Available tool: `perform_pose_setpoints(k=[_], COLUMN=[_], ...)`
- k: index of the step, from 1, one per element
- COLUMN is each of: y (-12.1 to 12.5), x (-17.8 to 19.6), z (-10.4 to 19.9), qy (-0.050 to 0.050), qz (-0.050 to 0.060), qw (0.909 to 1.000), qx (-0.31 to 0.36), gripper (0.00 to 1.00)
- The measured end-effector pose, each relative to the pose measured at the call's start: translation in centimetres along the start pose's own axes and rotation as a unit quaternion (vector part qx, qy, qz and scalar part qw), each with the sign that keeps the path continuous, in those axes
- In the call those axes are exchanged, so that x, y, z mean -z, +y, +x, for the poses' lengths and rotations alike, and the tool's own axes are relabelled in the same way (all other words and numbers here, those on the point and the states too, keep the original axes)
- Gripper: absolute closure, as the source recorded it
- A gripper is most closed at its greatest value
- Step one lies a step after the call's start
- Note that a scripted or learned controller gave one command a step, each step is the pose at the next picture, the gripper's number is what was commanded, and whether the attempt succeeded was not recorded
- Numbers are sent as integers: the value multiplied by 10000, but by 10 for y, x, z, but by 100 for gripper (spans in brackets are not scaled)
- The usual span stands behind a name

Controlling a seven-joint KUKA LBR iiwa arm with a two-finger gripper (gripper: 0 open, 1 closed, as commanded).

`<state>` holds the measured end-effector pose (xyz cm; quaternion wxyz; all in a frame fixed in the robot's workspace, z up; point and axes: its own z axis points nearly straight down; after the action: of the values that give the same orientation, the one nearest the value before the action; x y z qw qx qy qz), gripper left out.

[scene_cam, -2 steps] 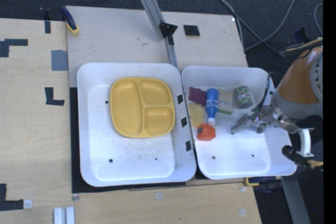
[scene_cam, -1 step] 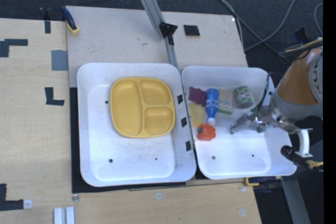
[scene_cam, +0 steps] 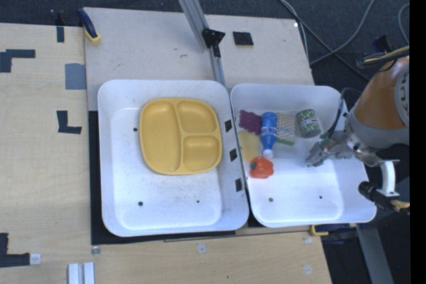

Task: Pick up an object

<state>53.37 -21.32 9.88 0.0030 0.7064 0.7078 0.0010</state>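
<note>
From above, the gripper [scene_cam: 314, 157] hung inside the right bin [scene_cam: 333, 209] near its right wall; whether it was clenched could not be told. A can [scene_cam: 307, 122], bottle [scene_cam: 267, 134] and red toy [scene_cam: 261, 168] crowded the bin's back-left part, its front floor bare. A yellow tray [scene_cam: 180, 136] lay in the left bin [scene_cam: 126, 203]. Labels were unreadable.

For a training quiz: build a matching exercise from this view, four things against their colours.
Things:
1. tray
2. bottle
3. can
4. round item at the bottle's cap end

Colours:
A. green
B. yellow
C. red-orange
D. blue

Pairs: 1-B, 2-D, 3-A, 4-C. The tray lies in the left bin; the other three lie in the right bin, near the gripper.
</note>
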Motion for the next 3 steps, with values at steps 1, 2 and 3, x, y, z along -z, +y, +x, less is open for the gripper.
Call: perform_pose_setpoints(k=[1,2,3], y=[1,3,-2], x=[61,114,113], z=[6,6,52], qy=[7,5,19], qz=[11,8,37], qw=[10000,10000,10000], qx=[1,0,13], gripper=[100,100,100])
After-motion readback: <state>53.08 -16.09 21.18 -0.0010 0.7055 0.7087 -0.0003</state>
